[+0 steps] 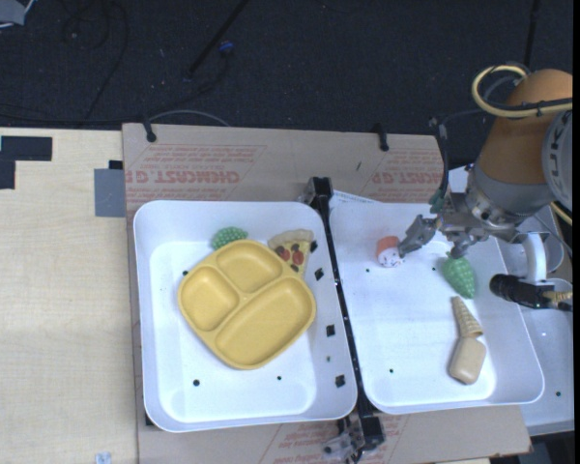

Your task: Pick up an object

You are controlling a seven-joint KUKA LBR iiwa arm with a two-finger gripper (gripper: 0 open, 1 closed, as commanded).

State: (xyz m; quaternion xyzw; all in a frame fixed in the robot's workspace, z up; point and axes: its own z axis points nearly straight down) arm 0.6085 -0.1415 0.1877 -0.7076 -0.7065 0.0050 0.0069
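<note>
The grey arm with its orange band reaches in from the right over the right shallow white bin [522, 380]. Its 2-finger hand [435, 237] hangs over the upper part of that bin with the fingers spread wide and nothing between them. One dark finger [414, 235] slants down to the left, its tip just beside a small orange and white round toy [388, 251] that lies on the bin floor; whether the tip touches the toy cannot be told. The other finger points down to the right, just above a green bumpy toy [458, 275] shaped like a leafy cone. Below the green toy lies a tan ice-cream-cone toy [467, 343], tip up, near the bin's right side.

The left shallow white bin [164, 375] holds a yellow plastic plate with 3 compartments [247, 303], lying tilted across the middle. Behind its upper edge a green round knobbly toy [229, 236] peeks out, and beside that lies a toy pizza slice [292, 247] touching the plate's rim. Both bins sit on a brown cardboard sheet [271, 167] on the pale wooden desk [48, 298].
</note>
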